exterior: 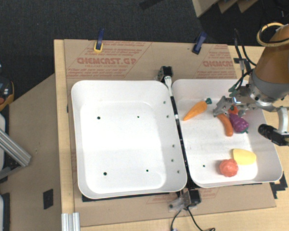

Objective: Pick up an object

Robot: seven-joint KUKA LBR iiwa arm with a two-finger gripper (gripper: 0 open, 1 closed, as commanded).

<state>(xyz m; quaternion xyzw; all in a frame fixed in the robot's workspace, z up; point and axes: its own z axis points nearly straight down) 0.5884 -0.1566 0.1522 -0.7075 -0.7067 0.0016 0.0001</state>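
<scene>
The end effector point(229, 107) is observed at the upper right of the frame, lowered into the right bin point(202, 148) from the right. Its metal parts are seen directly over an orange-red elongated piece point(226, 125) and a purple object point(240, 124), which lie touching each other. Whether it is open or closed cannot be told, and nothing is seen to be gripped.

The task is judged to be at the approach or grasp stage; no object is seen lifted, so the pick itself and the raising are taken as left to do.

The likely target, the orange-red piece, is slender and tapered, lying slanted, partly overlapped by the end effector. The purple object beside it is rounded and lumpy. To the left, a carrot point(195, 110) with a green tip lies apart. At the lower right, a yellow object point(244, 156) and a red round object point(228, 168) sit touching. The left bin point(82, 129) occupies the middle of the frame.
</scene>
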